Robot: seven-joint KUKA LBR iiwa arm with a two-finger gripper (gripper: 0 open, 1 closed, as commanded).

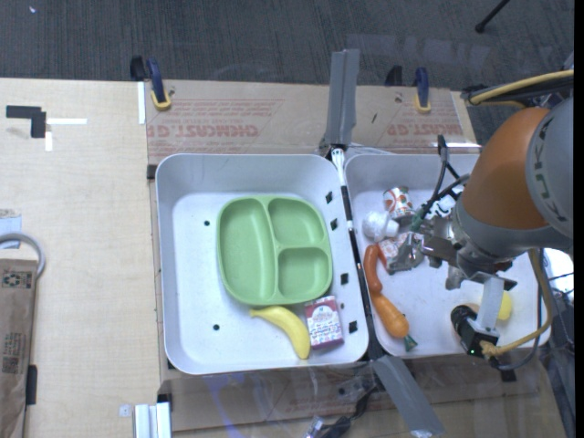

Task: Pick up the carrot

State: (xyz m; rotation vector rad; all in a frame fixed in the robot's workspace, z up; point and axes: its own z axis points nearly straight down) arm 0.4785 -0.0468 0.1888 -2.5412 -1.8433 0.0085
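- Two shallow white plastic bins sit side by side, the left bin (178, 272) and the right bin (429, 340), on a cardboard sheet (246, 121) with mirrored red lettering I can't fully read.
- Grey arm with a glossy orange band (502, 181) fills the right bin's far side.
- Smooth green three-compartment plate (274, 249) lies in the left bin, open floor to its left.
- Metal two-finger gripper (401, 252): can't tell how its fingers stand.
- Curved yellow banana (287, 328).
- Tapered orange carrot (391, 316) lies near the right bin's front-left edge, below the gripper.
- Small red printed carton (323, 323), label unreadable.
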